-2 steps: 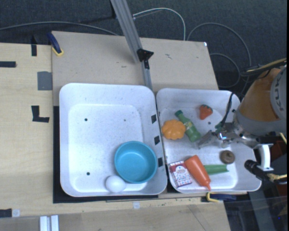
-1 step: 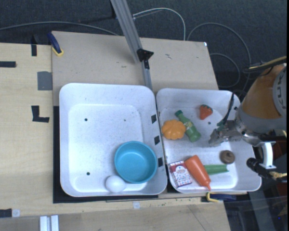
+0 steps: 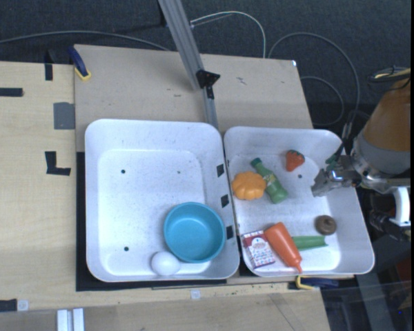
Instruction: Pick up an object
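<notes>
Claw [image 3: 326, 183] of mine hangs over the right bin [image 3: 352, 250] by its right wall, approach step; can't tell its state. Nearest pick: brown disc [image 3: 325, 224] just below, strawberry [image 3: 294, 160] to the left; next I need to line up w/ one & drop straight down.

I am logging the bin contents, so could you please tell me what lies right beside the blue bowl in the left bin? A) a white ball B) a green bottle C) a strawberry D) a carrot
A: the white ball rests against the blue bowl at its lower left edge.
</notes>
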`<state>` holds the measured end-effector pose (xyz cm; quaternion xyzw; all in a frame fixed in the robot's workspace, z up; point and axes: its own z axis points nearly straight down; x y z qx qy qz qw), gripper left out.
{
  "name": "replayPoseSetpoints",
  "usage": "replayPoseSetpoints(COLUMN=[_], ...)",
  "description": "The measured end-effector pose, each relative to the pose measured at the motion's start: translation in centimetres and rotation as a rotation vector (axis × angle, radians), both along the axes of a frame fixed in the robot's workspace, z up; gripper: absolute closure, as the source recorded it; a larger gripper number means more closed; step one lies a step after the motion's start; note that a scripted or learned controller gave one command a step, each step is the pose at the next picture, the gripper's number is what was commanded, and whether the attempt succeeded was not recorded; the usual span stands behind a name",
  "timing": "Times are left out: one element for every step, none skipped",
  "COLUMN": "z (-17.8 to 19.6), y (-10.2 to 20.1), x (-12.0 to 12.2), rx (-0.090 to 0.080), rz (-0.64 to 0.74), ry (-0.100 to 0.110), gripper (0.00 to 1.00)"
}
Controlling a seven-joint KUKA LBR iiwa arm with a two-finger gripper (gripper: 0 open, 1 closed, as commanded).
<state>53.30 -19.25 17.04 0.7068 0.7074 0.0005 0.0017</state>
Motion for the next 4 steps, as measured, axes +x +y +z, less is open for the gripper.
replayPoseSetpoints(z=[6.3,7.4,7.5,6.2], y=[-0.3,-0.2,5.8,11.1], x=[0.2,0.3,1.7,2.9], rx=[-0.001,0.001,0.003,0.003], rz=[0.001,0.001,0.007,0.006], ry=[-0.003,0.003,0.003,0.006], gripper=[1.0,1.0,1.0,1.0])
